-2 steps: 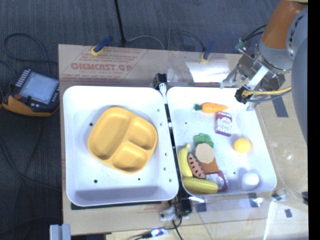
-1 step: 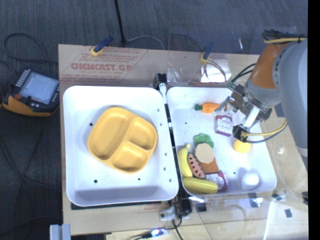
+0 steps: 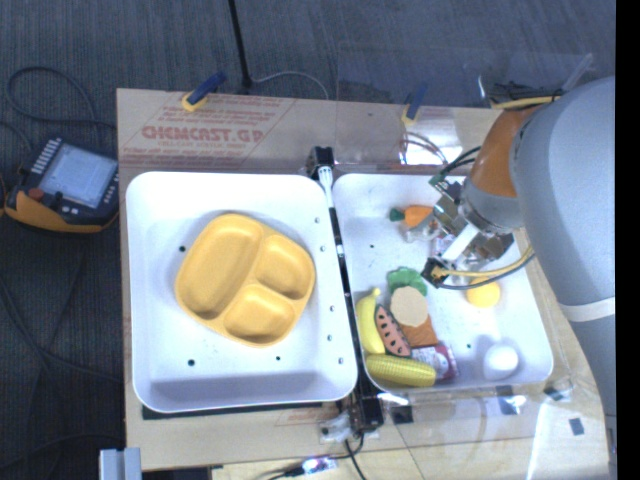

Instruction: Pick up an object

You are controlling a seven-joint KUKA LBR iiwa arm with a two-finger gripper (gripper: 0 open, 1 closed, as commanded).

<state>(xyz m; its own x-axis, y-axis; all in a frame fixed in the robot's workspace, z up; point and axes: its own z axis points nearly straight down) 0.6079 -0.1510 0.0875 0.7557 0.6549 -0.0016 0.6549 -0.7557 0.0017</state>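
The toy carrot (image 3: 416,211) lies in the right bin (image 3: 375,230), towards its far side, orange body with a small green top, just to the left of the gripper (image 3: 441,230). The gripper hangs low over the same bin, close beside the carrot, with nothing seen in its grasp (whether it is open or closed cannot be told from this angle). The grey arm, with its orange band, comes in from the right and covers the bin's far right corner.

Most of the other toy food is crowded along the near left side of the right bin. A green leafy piece (image 3: 404,278) sits near the middle, and a round tan slice (image 3: 408,307) touches it on the near side. A banana (image 3: 367,324) runs along the left wall, with a watermelon slice (image 3: 391,331) pressed against it. A corn cob (image 3: 400,371) lies across the near edge, touching the banana's end. A yellow lemon (image 3: 483,295) rests apart on the right, just below the wrist, and a white egg (image 3: 500,358) sits alone in the near right corner.

The left bin (image 3: 150,358) holds a yellow divided plate (image 3: 245,278), tilted askew. A handheld pendant (image 3: 65,183) lies on the carpet to the left.
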